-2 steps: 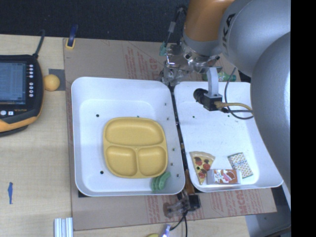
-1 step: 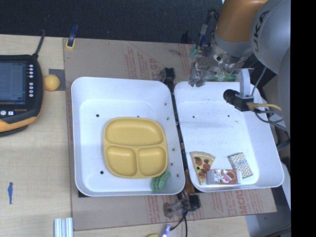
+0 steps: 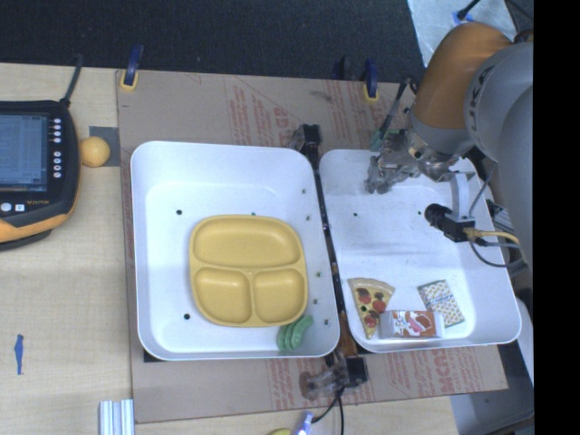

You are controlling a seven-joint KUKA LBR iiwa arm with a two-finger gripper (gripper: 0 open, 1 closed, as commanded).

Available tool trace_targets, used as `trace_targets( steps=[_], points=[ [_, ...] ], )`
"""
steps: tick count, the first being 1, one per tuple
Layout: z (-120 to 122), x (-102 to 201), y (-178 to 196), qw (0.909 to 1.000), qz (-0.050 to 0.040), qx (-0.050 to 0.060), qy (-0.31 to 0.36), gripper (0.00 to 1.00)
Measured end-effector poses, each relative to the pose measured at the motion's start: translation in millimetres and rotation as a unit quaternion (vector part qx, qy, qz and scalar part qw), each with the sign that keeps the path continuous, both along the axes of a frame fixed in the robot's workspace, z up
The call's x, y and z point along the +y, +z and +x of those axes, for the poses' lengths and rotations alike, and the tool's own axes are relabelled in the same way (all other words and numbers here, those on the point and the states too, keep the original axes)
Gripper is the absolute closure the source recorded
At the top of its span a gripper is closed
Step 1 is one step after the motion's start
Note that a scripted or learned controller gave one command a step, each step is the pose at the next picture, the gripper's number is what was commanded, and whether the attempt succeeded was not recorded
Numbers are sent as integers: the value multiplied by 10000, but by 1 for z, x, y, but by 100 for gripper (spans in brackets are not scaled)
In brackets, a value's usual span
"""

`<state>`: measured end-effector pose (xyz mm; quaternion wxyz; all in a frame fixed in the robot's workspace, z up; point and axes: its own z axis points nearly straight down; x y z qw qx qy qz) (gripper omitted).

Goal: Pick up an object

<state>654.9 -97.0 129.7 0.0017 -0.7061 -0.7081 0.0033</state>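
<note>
A pale wood worktop (image 3: 63, 288) carries brown cardboard (image 3: 227, 107) printed with faint red lettering too blurred to read, under two white bins. The left bin (image 3: 154, 243) holds a yellow divided tray (image 3: 246, 268) and a green item (image 3: 294, 333). The right bin (image 3: 489, 297) holds a pizza slice (image 3: 371, 300), a red packet (image 3: 410, 324) and a patterned packet (image 3: 441, 303). The end effector (image 3: 388, 178) hangs over its far corner; whether it is open I cannot tell.

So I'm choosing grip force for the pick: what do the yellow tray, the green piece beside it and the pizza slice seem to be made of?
Yellow tray: likely hard moulded plastic, smooth with a soft sheen and three pressed compartments. Green piece: probably plastic or rubber toy food; too small to tell. Pizza slice: flat, printed-looking toppings, possibly plastic or card.
</note>
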Motion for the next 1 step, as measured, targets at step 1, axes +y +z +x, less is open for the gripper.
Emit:
trace_targets(
  steps=[1],
  points=[
    [2,62,63,10000,15,-27,6,100]
  ],
)
